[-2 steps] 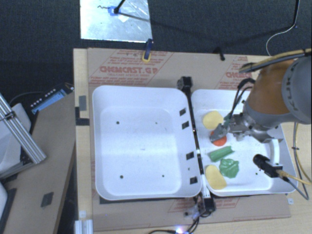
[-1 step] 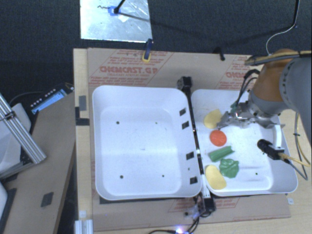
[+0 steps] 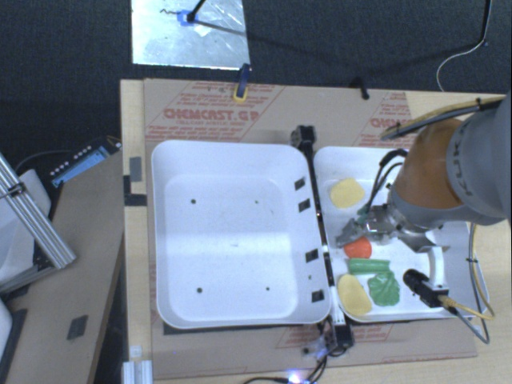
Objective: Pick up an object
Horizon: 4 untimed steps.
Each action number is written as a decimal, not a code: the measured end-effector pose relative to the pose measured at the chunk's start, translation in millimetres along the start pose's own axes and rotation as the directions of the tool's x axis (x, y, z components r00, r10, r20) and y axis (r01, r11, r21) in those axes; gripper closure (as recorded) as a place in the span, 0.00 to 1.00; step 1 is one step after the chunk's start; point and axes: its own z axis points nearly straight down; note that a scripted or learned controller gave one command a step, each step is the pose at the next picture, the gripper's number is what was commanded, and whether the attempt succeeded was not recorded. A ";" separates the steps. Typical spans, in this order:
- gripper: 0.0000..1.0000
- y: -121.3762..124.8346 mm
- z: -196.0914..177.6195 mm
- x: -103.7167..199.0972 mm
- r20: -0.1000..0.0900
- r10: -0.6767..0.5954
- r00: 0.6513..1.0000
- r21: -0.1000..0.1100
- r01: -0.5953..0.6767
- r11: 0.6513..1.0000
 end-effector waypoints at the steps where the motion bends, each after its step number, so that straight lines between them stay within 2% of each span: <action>1: 1.00 3.7 -11.8 -3.3 0.004 0.001 1.000 -0.008 -0.001 1.000; 2: 1.00 58.0 -107.4 101.6 0.000 -0.013 1.000 -0.020 0.013 1.000; 3: 1.00 81.5 -101.2 147.1 0.001 -0.006 1.000 -0.009 0.006 1.000; 4: 1.00 60.9 -231.9 167.2 0.000 -0.004 1.000 -0.019 0.004 1.000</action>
